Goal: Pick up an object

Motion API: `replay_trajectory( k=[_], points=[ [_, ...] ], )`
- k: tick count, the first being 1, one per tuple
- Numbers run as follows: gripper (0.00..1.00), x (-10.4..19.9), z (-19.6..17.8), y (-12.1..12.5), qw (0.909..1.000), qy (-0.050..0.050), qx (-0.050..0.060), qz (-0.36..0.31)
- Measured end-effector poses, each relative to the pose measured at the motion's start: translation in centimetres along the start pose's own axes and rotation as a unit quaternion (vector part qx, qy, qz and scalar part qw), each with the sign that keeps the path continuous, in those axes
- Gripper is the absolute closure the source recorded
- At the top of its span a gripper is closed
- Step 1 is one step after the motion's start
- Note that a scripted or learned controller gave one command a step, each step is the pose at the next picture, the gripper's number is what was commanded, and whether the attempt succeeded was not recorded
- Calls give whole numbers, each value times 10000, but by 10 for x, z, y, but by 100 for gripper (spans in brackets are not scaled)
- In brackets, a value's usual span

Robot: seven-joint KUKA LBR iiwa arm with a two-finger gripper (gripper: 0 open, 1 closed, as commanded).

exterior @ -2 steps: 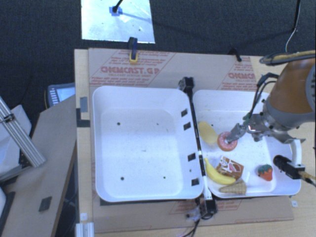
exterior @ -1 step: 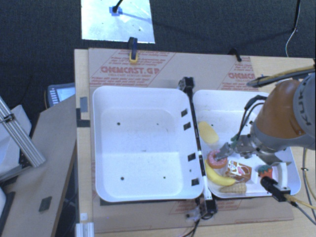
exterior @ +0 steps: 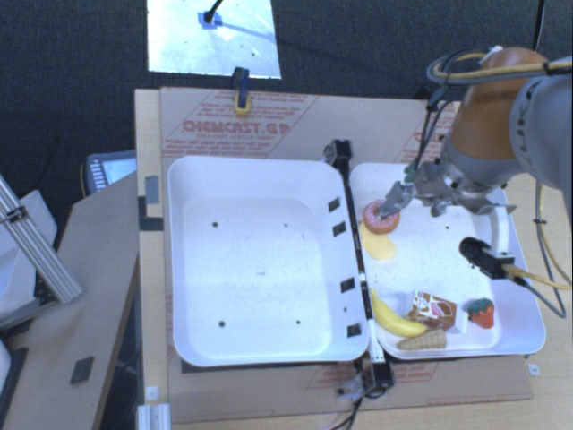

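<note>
The right bin [exterior: 515,330] holds several toy foods. A pink donut [exterior: 380,221] lies near its left wall, with a pale yellow piece [exterior: 381,247] just below it. My gripper [exterior: 392,206] reaches down from the right, and its tip is right at the donut's upper edge. Whether it grips the donut is unclear. Along the bin's front lie a banana [exterior: 397,319], a waffle cone [exterior: 421,339], a brown and white carton [exterior: 433,309] and a red strawberry [exterior: 482,313].
The left bin [exterior: 192,267] sits beside the right one, with black clips [exterior: 340,229] along the shared wall. The arm's black connector and cables [exterior: 483,256] hang over the right bin's middle. A yellow clamp [exterior: 242,92] stands at the back of the bench.
</note>
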State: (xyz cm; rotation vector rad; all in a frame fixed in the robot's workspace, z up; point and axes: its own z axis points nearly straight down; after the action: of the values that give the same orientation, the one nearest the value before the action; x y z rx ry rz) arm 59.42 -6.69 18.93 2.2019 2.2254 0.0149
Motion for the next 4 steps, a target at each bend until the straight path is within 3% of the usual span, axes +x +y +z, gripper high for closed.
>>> replay_trajectory(
  k=[1, 2, 3, 4],
  points=[
    [100, -3, -6, -4, 10000, 2, 47, 25],
    [100, -5, -154, -45, 10000, -3, -15, 28],
    [100, 47, -128, -41, 10000, 9, 66, 9],
    [100, 33, -176, 35, 10000, -5, 12, 21]
  ],
)
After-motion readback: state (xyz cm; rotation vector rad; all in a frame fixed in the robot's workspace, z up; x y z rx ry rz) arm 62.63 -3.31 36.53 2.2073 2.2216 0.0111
